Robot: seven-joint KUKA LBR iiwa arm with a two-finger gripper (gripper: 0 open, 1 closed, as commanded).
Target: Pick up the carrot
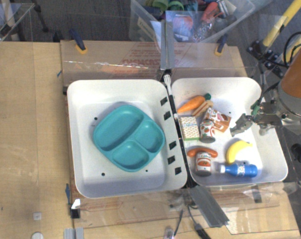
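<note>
The carrot (191, 103), orange with a green top, lies at a slant near the back left of the right bin (240, 86), close to the divider. My gripper (241, 124) hangs over the right half of that bin, well to the right of the carrot and just above the banana (237, 150). Nothing shows between its fingers, and I cannot make out how far apart they stand.
The right bin also holds a small green-labelled box (189, 128), a red-and-white packet (218, 120), two small cans (207, 130), a hot dog (202, 152) and a blue bottle (241, 170). A teal divided plate (128, 137) lies in the left bin (80, 133). A clear tub of toys (190, 6) stands behind.
</note>
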